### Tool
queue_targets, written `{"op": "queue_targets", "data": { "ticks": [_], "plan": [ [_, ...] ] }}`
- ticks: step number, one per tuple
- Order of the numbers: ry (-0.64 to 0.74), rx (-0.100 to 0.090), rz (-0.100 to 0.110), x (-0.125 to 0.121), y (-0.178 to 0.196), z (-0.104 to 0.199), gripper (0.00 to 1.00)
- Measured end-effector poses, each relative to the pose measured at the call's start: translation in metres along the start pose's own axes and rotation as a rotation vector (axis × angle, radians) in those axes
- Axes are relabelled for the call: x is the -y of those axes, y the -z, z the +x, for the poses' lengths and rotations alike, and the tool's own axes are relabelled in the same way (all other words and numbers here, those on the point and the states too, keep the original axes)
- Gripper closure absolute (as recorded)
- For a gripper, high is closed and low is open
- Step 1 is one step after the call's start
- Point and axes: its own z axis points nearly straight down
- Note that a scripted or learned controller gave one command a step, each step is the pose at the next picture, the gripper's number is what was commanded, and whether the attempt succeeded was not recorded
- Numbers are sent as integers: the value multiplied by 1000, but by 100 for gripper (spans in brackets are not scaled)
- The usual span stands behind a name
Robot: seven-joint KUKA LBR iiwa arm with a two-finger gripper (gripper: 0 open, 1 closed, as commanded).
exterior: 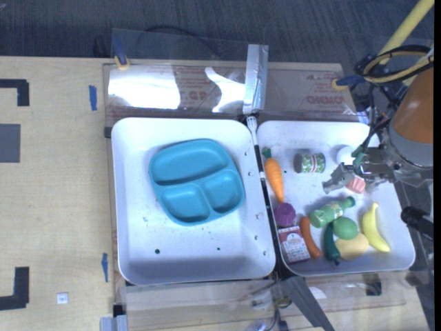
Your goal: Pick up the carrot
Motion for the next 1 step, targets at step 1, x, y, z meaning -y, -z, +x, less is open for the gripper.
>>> {"op": "queue_targets", "data": {
  "ticks": [1],
  "plan": [
    [311,0,1,-24,-42,91,0]
  ]
}}
